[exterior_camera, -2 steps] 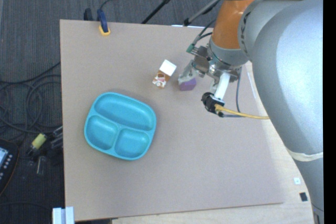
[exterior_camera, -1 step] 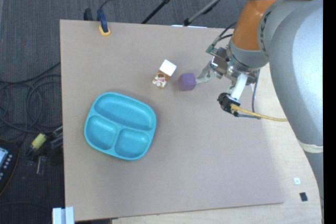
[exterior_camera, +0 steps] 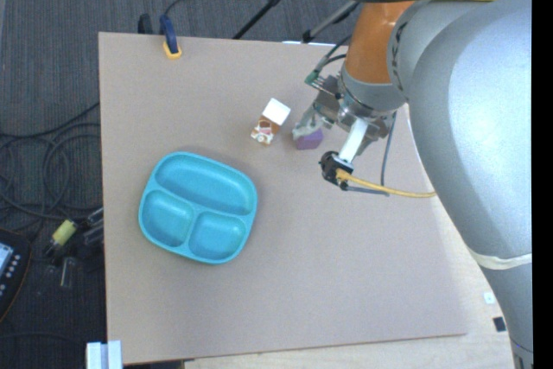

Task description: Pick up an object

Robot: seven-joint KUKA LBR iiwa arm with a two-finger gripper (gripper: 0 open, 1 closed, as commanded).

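Note:
A small purple object (exterior_camera: 308,138) lies on the tan board (exterior_camera: 285,272), right of centre. My gripper (exterior_camera: 318,118) hangs directly over its upper right side, touching or nearly touching it, and the wrist hides how the gripper stands. To the left, a white cube (exterior_camera: 276,111) sits beside a small brown and red piece (exterior_camera: 263,133). A light blue divided plate (exterior_camera: 207,186) rests at the board's left with nothing in its three compartments.
A blue and yellow clamp (exterior_camera: 170,39) grips the board's far left corner. A yellow cable (exterior_camera: 389,190) and a black connector (exterior_camera: 333,168) hang below the wrist. My arm's grey body (exterior_camera: 484,125) covers the right side. Cables lie on the floor at left.

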